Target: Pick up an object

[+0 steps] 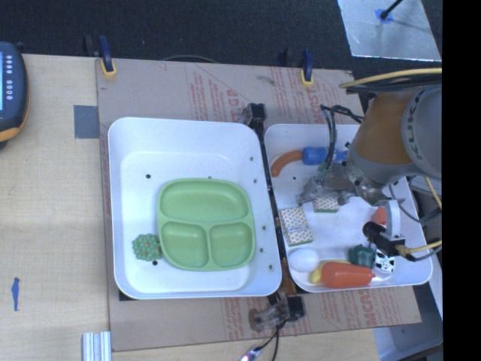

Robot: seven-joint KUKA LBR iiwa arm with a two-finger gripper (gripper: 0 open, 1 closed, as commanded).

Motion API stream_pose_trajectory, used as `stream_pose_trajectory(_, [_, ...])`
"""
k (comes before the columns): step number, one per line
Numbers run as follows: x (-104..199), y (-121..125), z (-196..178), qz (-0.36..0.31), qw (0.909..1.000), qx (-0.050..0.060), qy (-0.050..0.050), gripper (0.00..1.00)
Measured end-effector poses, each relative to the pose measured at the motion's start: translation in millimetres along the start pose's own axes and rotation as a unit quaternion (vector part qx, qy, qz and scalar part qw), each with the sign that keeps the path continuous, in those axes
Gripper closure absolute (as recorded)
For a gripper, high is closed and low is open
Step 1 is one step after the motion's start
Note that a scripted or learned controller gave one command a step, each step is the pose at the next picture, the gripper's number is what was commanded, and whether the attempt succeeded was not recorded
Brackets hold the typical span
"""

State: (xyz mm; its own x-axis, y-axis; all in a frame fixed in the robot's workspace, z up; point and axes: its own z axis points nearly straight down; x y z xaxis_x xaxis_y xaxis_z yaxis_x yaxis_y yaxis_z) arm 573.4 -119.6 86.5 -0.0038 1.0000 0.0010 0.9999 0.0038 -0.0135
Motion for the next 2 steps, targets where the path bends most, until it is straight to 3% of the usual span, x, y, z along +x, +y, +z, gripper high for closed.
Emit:
stream_pose_trajectory(1, [-2,3,-16,-0.001,1.0000,-0.004,-0.002,1.00])
stream_pose_trajectory(2, [86,-25,-110,-0.005,0.9999,-0.009,0.001,1.00])
